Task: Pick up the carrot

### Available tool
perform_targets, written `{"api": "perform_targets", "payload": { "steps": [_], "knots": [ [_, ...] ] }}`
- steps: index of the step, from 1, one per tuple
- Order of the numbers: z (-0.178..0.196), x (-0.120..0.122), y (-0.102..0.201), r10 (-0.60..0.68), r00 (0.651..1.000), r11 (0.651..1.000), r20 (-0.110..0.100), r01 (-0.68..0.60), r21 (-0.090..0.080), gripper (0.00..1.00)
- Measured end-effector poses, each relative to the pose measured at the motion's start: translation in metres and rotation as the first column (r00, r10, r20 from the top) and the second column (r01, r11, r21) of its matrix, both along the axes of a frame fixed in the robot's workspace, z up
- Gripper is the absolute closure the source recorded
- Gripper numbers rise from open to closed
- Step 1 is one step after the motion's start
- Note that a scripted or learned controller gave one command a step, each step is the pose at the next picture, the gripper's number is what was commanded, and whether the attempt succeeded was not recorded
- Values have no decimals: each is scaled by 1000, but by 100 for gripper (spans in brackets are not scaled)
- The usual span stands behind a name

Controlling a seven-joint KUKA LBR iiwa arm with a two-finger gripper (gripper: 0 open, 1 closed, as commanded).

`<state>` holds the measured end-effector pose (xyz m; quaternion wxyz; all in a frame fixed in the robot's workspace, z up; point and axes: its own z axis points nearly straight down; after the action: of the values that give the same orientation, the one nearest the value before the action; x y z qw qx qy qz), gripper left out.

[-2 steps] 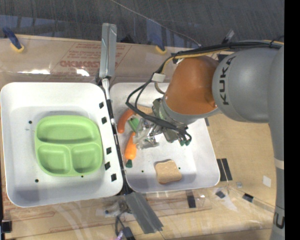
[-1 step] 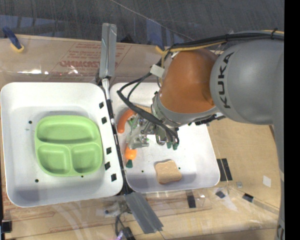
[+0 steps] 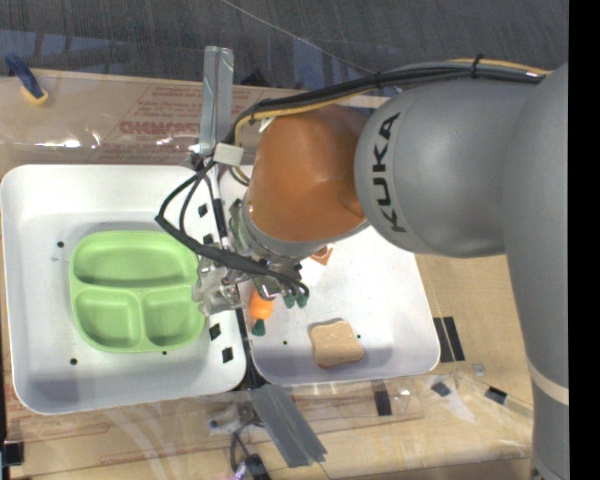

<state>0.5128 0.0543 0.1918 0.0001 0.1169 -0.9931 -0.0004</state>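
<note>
Here the gripper (image 3: 248, 296) is seen low over the left edge of the right bin (image 3: 405, 298), just where the two bins meet. Whether it is released or clenched cannot be told; the wrist and cables hide it. The carrot (image 3: 259, 313) is seen as a small orange piece with a green tip, right under the gripper hardware, at the right bin's left edge near its front corner. It appears to be touched or nearly touched by the gripper, but a hold on it cannot be confirmed.

Another orange scrap (image 3: 323, 255) is glimpsed just beside the wrist, further back in the right bin; what it is cannot be told. A tan bread slice (image 3: 335, 344) lies near the right bin's front edge, apart from the carrot. A green tray (image 3: 135, 288) with three compartments sits in the middle of the left bin (image 3: 30, 268).

The step in hand is judged to be the descent onto or grasp of the carrot; lifting is not yet done. Next, a firm closure on the carrot is called for, then a straight lift. Care is needed as the carrot lies close to the bin wall, so a slip or a nudge against the rim could be risked.
</note>
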Motion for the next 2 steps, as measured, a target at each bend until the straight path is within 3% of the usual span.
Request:
{"api": "perform_targets", "payload": {
  "steps": [1, 2],
  "knots": [
    [65, 38, -44, 582, 813, 813, 4, -582, -4, 100],
    [71, 29, -91, 235, 972, 972, 0, -235, -1, 100]
  ]
}}
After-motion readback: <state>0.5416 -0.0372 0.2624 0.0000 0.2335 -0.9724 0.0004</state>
